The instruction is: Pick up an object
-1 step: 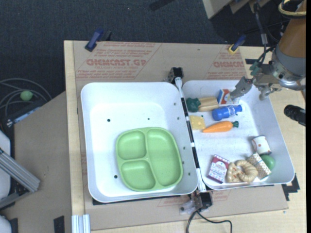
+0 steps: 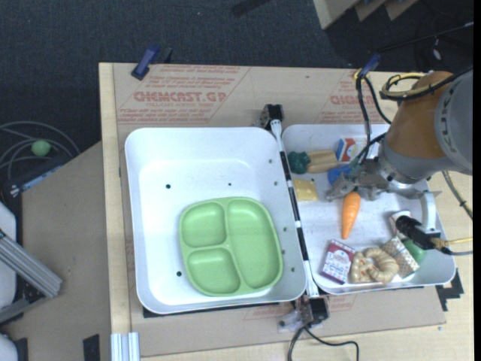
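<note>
In the camera view you look down on a tabletop [image 2: 188, 89] covered with printed cardboard, carrying two shallow white bins side by side. The left bin [image 2: 150, 201] holds a green divided plate [image 2: 228, 245] with three compartments, lying flat toward the bin's near half.

The right bin [image 2: 323, 138] is where your objects are. An orange carrot [image 2: 350, 214] lies near the middle of it, its thick end toward the arm. At the bin's far-left part you see a dark green piece [image 2: 300, 161] beside a tan stick-shaped item [image 2: 323, 159], and a small white carton with red and blue print [image 2: 346, 150] just past them. A yellow block [image 2: 305, 190] sits against the left wall. Along the near edge are a red packet [image 2: 337, 262], a cluster of pale pretzel-like pieces [image 2: 373, 263], and a patterned wrapped item [image 2: 403, 253] touching that cluster.

The arm [image 2: 421, 134] comes in from the right, its orange band above the wrist. The hand [image 2: 352, 180] sits low over the right bin, directly above the carrot's thick end and beside a small blue item. You cannot tell whether it is apart or together, and nothing is visibly held.
</note>
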You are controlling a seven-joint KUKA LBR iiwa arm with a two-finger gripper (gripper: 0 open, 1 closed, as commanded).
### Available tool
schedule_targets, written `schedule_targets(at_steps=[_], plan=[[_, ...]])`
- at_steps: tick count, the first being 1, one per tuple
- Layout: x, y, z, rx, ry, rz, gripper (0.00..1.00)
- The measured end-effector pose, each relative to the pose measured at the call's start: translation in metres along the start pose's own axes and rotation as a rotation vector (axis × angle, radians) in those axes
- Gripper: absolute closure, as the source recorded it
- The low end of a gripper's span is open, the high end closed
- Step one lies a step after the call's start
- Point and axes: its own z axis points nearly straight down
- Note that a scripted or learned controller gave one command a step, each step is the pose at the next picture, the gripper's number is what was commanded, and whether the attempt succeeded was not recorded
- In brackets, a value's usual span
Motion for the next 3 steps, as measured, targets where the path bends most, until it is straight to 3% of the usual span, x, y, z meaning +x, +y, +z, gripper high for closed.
schedule_targets(at_steps=[1, 2, 3], plan=[[0.036, -0.04, 0.0, 0.002, 0.001, -0.001, 0.0], [0.036, -0.039, -0.01, 0.0, 0.0, 0.0, 1.0], [0.094, -0.04, -0.108, -0.003, 0.001, -0.002, 1.0]])
